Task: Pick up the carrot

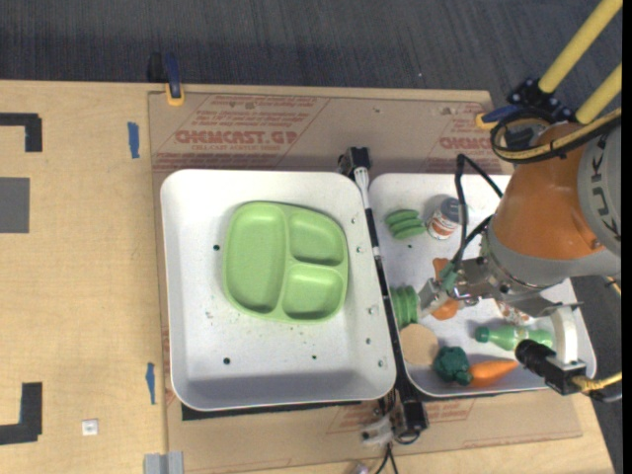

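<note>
Currently we cannot tell gripper (446, 289) state; carrot (491, 370) near broccoli (454, 364), so wrong-item grab likely.

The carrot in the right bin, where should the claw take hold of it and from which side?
Probably from above, across the orange body of the carrot, near its middle. It lies flat and lengthwise along the near wall of the right bin, its leafy green top at the left end. Closing across the narrow width suits its long shape. A green bottle lies close behind, so clearance is tight.
</note>
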Robot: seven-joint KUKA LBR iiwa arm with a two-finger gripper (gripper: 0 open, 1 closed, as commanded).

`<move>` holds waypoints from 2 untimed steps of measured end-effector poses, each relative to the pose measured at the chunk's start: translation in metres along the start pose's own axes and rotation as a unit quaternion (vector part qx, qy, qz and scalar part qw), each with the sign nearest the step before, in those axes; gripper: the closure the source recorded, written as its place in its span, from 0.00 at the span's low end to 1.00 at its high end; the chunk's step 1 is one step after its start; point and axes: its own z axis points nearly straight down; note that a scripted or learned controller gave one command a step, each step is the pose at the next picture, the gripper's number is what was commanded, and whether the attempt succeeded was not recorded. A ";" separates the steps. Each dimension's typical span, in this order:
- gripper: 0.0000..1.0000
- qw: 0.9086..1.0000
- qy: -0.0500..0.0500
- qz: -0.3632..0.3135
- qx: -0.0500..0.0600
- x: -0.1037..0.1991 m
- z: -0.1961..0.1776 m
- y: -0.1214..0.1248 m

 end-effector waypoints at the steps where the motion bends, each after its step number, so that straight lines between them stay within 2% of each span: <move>1: 1.00 0.999 -0.010 -0.035 -0.005 0.036 0.018 0.007; 2: 1.00 0.999 0.001 0.032 -0.005 0.067 0.010 0.012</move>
